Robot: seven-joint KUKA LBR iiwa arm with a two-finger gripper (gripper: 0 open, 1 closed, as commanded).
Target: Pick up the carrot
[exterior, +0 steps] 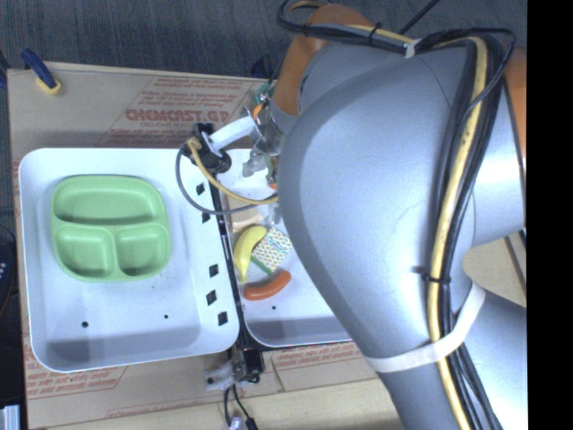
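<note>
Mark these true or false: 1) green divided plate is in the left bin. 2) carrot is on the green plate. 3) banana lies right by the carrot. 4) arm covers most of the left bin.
1) True: the green plate sits in the left bin.
2) False: the carrot lies in the right bin.
3) True: the banana is just above the carrot.
4) False: the arm covers most of the right bin.

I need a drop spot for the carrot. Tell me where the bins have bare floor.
The left bin has bare floor below and right of the green tray. The right bin is crowded: the banana, the carrot and a patterned item cluster together, and the arm covers the rest.
</note>
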